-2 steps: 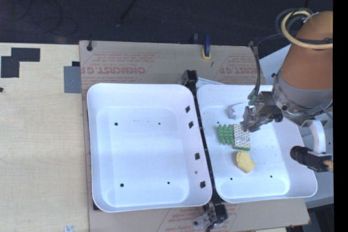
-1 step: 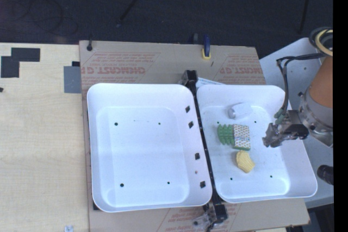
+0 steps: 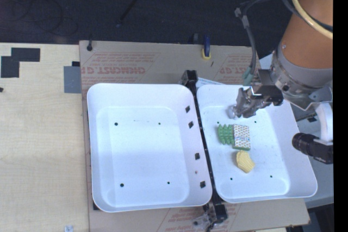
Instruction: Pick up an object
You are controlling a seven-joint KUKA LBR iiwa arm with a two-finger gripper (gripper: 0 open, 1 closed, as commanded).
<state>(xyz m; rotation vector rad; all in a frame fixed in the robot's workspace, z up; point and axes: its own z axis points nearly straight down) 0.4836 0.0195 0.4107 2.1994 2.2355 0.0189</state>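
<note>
In the right bin [image 3: 272,182] lie three small objects close together. A green ridged piece [image 3: 225,134] sits beside a small patterned box [image 3: 242,136], which touches its right side. A yellow corn-like piece [image 3: 244,161] lies just below them. My gripper [image 3: 240,110] hangs over the upper part of the right bin, just above and slightly right of the green piece. Nothing shows between its fingers. The arm's orange band [image 3: 310,19] rises at the top right.
The left bin [image 3: 103,117] lies beside the right one, with a black clip strip [image 3: 197,138] along the joint. Both rest on a cardboard sheet [image 3: 141,62]. A black cylinder [image 3: 312,146] sticks in at the right edge. Cables hang above the right bin.
</note>
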